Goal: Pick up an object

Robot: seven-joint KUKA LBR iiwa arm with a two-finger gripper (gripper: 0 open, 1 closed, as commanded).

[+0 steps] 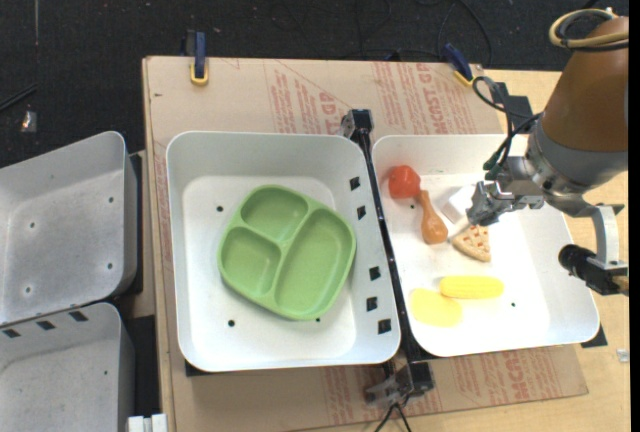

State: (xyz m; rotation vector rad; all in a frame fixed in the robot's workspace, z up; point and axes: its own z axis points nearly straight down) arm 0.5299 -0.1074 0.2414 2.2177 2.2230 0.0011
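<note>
Cardboard bench [270, 90], dark cable-strewn floor [90, 0]

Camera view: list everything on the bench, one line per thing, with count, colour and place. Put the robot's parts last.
Bins: two, white, side by side on the bench.
Divided plate: one, green, three compartments, lying in the left bin.
Round toy: one, red-orange, right bin, far left corner area.
Drumstick-shaped toy: one, tan-orange, right bin, just in front of the red one.
Pizza-slice toy: one, tan with red spots, right bin, middle.
Long toy: one, yellow, right bin, near side.
Flat round piece: one, yellow, beside the long toy.
Clamps: two, blue and yellow, at the board's far edge.
Arm: one, grey with orange band, entering from the right.
Pincer: one, dark, right above the pizza-slice toy.
</note>
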